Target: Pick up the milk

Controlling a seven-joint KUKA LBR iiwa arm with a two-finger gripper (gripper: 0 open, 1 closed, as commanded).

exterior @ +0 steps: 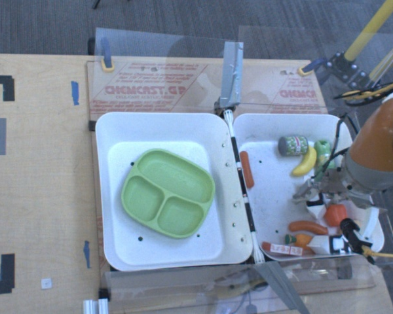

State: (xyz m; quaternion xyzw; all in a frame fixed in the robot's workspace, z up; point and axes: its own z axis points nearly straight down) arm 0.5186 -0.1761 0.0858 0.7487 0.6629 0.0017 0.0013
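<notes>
Grasp step. Pincer (316, 192) sits over the presumed milk (314, 203) by the right bin's (268, 124) right edge; its spread cannot be told. Next: close squarely.

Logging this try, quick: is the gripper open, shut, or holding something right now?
Gripper: cannot be told; it is over the right bin, close to the banana.
</notes>
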